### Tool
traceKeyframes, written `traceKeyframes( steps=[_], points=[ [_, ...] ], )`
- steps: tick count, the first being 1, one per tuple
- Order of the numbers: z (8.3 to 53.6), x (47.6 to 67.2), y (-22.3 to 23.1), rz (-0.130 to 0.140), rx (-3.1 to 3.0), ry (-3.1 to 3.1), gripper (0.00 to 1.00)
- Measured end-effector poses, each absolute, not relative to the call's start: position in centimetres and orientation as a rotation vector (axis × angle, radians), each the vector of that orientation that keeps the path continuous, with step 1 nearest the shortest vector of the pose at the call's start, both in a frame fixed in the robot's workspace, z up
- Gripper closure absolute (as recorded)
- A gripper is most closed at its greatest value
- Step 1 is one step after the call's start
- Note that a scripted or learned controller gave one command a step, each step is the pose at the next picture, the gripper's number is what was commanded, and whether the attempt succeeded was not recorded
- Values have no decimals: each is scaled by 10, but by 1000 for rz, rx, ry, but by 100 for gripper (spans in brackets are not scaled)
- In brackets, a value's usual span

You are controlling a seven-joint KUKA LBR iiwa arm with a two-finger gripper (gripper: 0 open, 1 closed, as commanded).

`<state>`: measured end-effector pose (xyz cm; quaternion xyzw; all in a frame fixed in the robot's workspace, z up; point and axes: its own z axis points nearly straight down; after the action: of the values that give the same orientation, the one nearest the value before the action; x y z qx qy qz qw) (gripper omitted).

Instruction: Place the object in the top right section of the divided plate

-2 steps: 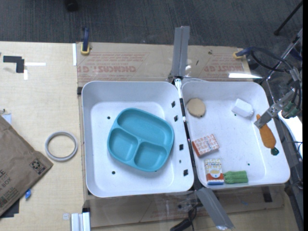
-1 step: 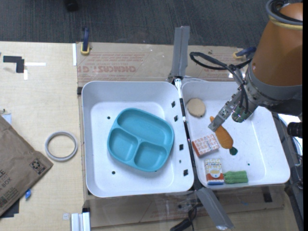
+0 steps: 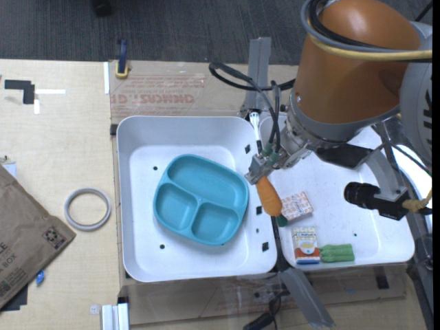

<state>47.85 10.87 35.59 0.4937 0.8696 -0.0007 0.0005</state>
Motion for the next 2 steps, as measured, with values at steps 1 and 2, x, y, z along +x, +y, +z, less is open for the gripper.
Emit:
traceKeyframes(
  steps=[1,2],
  points=[
    [301,478,179,-7,1665,2666,100],
    [308,533,212,-6,1842,2545,100]
  ],
)
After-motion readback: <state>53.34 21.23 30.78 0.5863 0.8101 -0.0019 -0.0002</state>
